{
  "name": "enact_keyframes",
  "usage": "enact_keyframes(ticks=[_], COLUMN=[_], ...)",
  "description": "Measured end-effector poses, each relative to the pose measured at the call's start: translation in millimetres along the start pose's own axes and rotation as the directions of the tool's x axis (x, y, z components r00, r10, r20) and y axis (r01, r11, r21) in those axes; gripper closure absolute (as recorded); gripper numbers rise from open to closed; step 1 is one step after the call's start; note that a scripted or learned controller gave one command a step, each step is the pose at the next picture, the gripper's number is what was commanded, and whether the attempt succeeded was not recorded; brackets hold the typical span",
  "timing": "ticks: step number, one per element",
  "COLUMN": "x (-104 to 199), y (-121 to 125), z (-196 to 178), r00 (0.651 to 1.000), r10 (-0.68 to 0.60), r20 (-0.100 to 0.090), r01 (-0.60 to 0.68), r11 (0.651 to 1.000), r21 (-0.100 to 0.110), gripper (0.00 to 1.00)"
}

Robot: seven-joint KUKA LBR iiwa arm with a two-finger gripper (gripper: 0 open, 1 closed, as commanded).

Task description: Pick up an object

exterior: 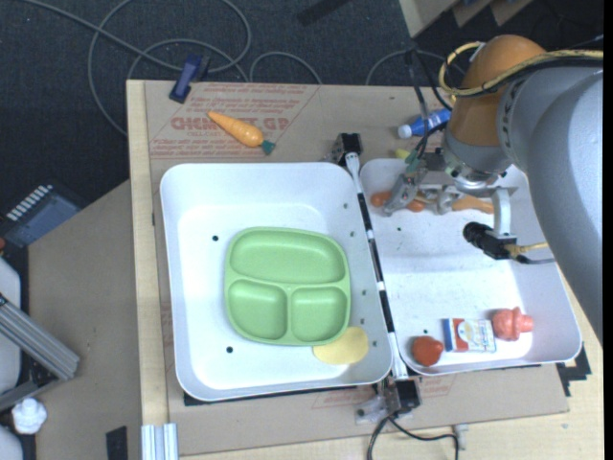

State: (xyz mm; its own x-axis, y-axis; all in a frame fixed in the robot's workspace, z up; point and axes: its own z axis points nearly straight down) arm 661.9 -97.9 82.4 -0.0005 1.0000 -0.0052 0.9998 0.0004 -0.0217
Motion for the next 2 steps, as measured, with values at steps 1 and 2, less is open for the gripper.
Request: enact_keyframes(ticks=[1,2], x=[-1.2,-0.9], y=[0.0,0.0], z=[0.3,0.1], r00=[1.000,1.000], r10=[-0.001,0.000], r20=[-0.002,-0.002], r01=[0.001,0.000], r11=[1.000,1.000], r21=[0.000,0.000], gripper=[0.00,0.00])
